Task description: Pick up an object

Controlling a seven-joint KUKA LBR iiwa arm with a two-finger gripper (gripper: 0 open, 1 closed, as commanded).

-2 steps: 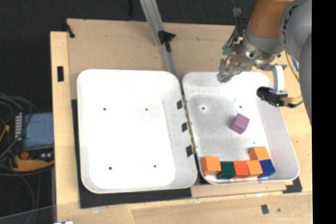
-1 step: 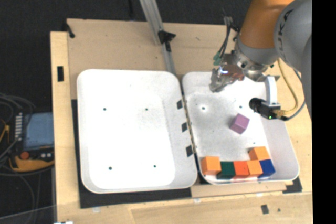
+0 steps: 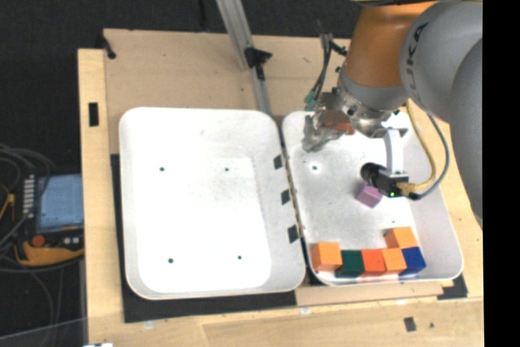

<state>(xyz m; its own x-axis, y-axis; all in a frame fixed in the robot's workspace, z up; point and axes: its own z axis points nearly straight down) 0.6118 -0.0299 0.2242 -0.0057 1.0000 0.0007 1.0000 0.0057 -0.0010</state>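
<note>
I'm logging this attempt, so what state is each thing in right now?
End effector: over the right bin's far left part, nothing seen held.
Purple block: loose on the right bin's floor, tilted.
Block cluster: orange, green and blue, packed along the near wall.
Right bin: holds all the blocks.
Left bin: flat on the bench.

the arm (image 3: 439, 36) runs off the right edge and covers the right bin's (image 3: 325, 191) far corner. gripper (image 3: 318, 132) is too blurry to read. the blocks (image 3: 370, 258) crowd together, partly hiding each other.
</note>
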